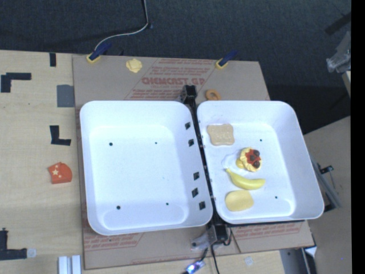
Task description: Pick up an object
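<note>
Right bin (pixel 285 124), held four small toy foods bunched near its left wall: bread slice (pixel 220 135), fruit tart (pixel 250 159), banana (pixel 246 181), yellow lump (pixel 239 200) below it. We judged all light, stiff and somewhat slick; the banana looked best pinched across its narrow middle. We could not tell the tool's state.

Illumination even, diffuse, moderately bright, approx. overhead. The 2 white bins (pixel 137 110) read near-blown, w/ soft grey shading along inner walls and floor edges. Shadows faint; a thin one sits under the banana (pixel 246 181). Dark carpet at top is underexposed, little detail. Overall focus soft, low res; small print on cardboard (pixel 171 79) barely legible.
</note>
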You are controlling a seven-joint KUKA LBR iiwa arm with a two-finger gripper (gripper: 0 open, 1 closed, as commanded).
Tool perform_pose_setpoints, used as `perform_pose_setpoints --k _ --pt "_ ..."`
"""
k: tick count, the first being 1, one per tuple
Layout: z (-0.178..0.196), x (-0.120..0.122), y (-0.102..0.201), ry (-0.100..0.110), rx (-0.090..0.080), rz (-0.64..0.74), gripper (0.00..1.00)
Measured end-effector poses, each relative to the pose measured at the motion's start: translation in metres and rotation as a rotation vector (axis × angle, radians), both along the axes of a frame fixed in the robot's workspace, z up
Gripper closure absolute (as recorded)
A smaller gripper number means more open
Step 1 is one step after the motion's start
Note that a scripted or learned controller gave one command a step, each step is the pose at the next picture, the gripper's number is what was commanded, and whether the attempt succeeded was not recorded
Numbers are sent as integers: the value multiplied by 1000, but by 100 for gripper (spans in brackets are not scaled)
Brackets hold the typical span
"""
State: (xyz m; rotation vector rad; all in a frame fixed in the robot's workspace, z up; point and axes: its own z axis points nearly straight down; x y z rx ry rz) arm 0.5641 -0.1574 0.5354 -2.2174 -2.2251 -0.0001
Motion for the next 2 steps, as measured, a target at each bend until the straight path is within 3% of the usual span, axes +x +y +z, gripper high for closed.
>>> perform_pose_setpoints --k 1,2 --pt "-2 17 -69 1 -3 -7 100" --pt "-4 108 -64 0 -1 1 100"
